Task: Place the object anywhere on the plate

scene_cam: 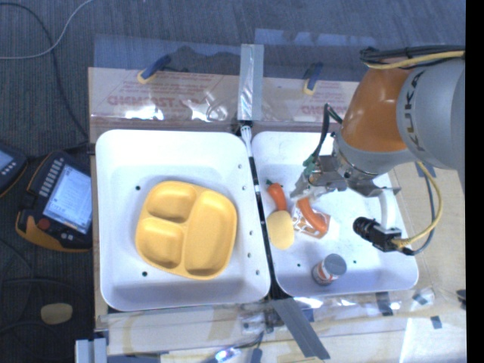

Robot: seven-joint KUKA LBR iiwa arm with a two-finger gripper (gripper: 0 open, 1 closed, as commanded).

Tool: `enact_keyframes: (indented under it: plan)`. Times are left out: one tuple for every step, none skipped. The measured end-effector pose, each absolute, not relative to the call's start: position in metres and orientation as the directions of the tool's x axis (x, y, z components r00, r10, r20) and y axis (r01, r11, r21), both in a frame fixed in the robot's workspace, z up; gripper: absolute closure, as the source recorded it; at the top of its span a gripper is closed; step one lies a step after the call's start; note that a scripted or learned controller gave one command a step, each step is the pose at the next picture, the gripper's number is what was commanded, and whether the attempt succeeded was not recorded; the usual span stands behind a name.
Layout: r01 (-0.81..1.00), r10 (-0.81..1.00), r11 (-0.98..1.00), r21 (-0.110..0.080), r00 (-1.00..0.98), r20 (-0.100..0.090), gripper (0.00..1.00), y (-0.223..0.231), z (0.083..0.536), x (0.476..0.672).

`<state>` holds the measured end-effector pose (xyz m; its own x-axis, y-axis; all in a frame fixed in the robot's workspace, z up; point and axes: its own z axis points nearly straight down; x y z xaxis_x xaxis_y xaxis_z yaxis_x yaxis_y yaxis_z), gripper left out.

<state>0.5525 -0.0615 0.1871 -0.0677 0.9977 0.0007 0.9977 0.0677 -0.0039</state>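
A yellow sectioned plate (pixel 187 228) lies in the left white bin (pixel 113 165). In the right bin (pixel 401 274) I see an orange carrot-like piece (pixel 277 195), a pale yellow rounded object (pixel 280 229), an orange item in clear wrapping (pixel 311 218) and a small can with a grey lid (pixel 327 269). My gripper (pixel 311 189) hangs low over the right bin, directly above the wrapped orange item, its fingers pointing down beside it. Nothing shows clearly between the fingers.
The grey arm with its orange band (pixel 382 119) reaches in from the right over the right bin. A black cable connector (pixel 374 233) hangs by the wrist. A pendant (pixel 57 199) lies on the floor left of the bench.
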Motion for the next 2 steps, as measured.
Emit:
enact_keyframes:
  plan:
    - [0.993,0.993,0.120,-0.003,-0.120,0.000,1.00,0.015,0.182,0.575]
    - [0.981,0.981,0.192,-0.004,-0.192,0.000,1.00,0.084,0.183,0.537]
